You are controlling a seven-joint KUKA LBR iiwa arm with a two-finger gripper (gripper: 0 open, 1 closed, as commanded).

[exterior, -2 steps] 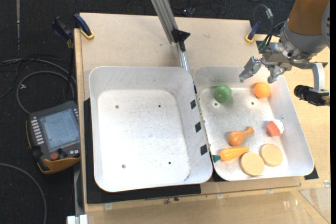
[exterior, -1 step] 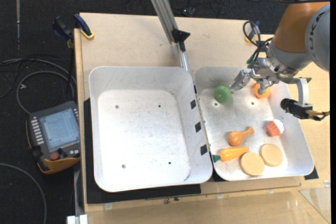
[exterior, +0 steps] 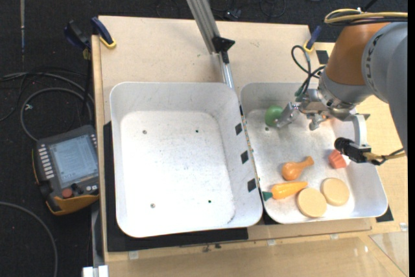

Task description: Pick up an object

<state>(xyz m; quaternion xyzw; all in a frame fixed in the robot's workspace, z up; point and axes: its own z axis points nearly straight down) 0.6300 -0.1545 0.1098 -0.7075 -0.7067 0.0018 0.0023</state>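
Observation:
My gripper (exterior: 301, 119) hangs over the back of the right bin (exterior: 369, 204), open, with nothing between its fingers. A small green object (exterior: 273, 115) lies just left of the left finger (exterior: 287, 115), touching or nearly touching it. Toward the bin's front lie an orange pear-shaped piece (exterior: 295, 168), an orange carrot-like piece (exterior: 287, 190), and two tan discs (exterior: 312, 202) (exterior: 336, 191). A small red block (exterior: 336, 159) sits at the right, partly behind a black part of the wrist.
The left bin (exterior: 172, 159) adjoins the right one along a shared rim with black clips (exterior: 245, 156). A slanted metal pole (exterior: 198, 0) comes down to the bins' back edge. Cables loop around the wrist (exterior: 305, 61).

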